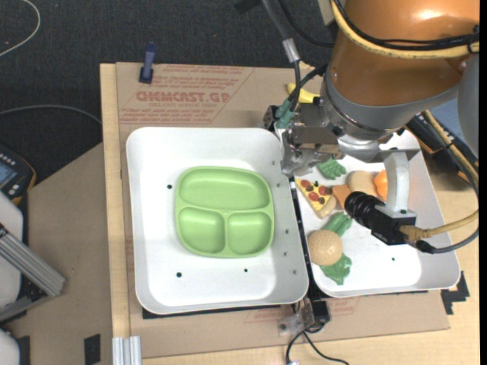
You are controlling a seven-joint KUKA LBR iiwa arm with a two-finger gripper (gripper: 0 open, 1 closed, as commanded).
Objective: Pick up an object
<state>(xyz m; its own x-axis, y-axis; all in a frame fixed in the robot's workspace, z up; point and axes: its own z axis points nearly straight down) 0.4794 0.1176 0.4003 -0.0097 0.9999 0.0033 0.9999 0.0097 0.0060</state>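
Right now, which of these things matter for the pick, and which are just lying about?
For the pick: gripper; pizza slice, round bun and green leafy pieces in the right bin.

Lying about: green divided plate in the left bin; blue clip.

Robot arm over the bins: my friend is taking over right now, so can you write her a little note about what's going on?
Tool: low over the near-left corner of the right bin, by the wall between the bins. Whether it is open or shut cannot be told, and nothing is seen in it.
Things: pizza slice, round tan ball, orange piece and green leafy bits all lie in the right bin. The green divided plate sits in the left bin.
Done: the arm has reached into the right bin.
Left: grip one toy, probably the pizza slice nearest the tool, and lift it.
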